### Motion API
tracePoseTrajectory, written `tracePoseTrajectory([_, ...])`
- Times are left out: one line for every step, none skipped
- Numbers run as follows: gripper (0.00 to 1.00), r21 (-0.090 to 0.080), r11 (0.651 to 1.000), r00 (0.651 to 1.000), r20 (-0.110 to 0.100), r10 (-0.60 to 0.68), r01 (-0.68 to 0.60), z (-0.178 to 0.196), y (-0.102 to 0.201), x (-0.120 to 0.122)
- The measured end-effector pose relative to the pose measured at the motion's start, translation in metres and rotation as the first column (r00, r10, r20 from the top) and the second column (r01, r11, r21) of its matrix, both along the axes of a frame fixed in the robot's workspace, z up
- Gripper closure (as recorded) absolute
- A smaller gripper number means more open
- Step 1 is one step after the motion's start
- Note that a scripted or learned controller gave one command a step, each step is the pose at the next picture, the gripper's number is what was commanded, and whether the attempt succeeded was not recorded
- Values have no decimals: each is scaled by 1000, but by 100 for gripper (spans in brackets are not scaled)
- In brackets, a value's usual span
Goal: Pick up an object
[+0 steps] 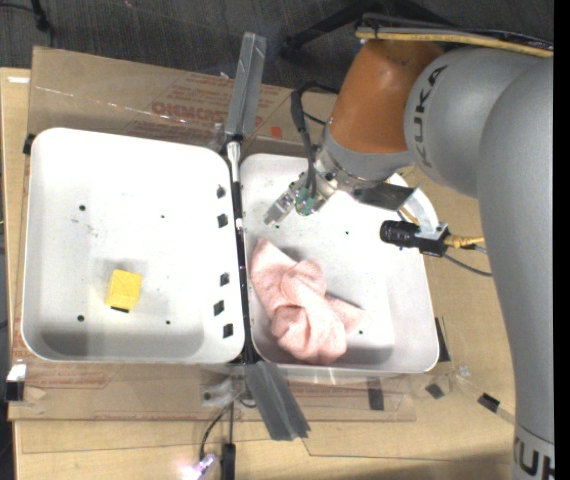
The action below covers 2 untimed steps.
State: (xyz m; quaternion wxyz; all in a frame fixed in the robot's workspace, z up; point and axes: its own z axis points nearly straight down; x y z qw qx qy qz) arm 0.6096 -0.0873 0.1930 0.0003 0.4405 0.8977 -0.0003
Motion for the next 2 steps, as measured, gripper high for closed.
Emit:
tracePoseTrajectory([100,0,927,927,-1,-375,375,-1,-11,37])
tracePoseTrajectory([0,0,927,927,-1,-374,374,-1,-11,37])
